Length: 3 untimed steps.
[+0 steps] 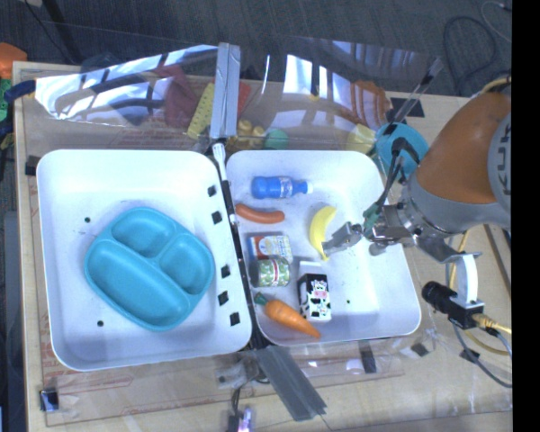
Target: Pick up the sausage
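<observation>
Sausage (259,213) is lying untouched in the right bin (391,282) near the divider, below the blue bottle (277,187); gripper (342,238) is hovering well right of it, beside the banana (320,228), approach pending, needing leftward travel; finger state is too blurred, cannot tell.

From my seat, the claw (335,241) is too small and dark for me to read, and it covers the lower end of the banana (320,226). The arm (459,165) is cut off toward the right, and the clear panels (279,79) behind the bins glare so much that the small things (256,133) behind them blur into colours I cannot name. The labels on the little can (272,271) and the carton (314,297) are too fine to make out.
</observation>
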Motion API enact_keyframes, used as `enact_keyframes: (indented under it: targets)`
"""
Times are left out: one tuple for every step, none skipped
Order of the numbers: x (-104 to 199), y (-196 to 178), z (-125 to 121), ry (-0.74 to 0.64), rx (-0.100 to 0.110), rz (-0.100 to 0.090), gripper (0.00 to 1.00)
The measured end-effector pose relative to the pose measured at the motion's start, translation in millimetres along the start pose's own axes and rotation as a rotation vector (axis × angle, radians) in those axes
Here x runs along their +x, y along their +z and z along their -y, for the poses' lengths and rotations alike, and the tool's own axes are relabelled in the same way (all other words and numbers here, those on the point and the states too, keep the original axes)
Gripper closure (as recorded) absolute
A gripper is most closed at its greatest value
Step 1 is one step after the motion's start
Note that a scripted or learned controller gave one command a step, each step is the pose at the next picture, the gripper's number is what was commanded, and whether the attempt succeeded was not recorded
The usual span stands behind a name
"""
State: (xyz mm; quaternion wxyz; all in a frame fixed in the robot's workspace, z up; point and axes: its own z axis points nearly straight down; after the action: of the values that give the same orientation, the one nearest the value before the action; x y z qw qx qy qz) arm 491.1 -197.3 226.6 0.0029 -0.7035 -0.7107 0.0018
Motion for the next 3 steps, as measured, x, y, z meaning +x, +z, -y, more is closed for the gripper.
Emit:
enact_keyframes:
  targets:
    - [1, -6, -1, -0.007, 0.006, -0.001, 1.00]
    - [69, -23, -50, -0.045, -0.002, 0.001, 1.00]
    - [66, 39, 5, 0.030, 0.002, 0.001, 1.00]
